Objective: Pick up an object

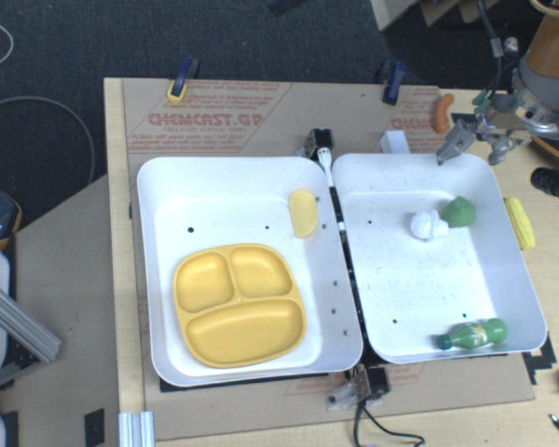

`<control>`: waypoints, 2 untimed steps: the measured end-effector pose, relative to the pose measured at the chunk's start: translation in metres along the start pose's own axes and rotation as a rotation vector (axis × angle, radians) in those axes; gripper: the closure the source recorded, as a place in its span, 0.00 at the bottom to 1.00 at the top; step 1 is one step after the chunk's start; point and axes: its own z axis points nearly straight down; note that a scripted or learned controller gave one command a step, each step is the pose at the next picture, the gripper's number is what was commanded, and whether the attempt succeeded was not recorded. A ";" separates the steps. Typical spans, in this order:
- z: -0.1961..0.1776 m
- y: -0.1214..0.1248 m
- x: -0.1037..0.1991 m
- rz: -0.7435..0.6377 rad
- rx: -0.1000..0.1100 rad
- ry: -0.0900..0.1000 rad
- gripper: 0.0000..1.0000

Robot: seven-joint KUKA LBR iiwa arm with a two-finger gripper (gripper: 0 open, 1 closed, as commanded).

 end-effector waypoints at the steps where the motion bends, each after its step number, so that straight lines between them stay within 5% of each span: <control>1: -0.108 0.007 0.126 -0.014 -0.016 0.002 0.00; 2: -0.257 0.003 0.019 0.009 -0.022 -0.011 0.00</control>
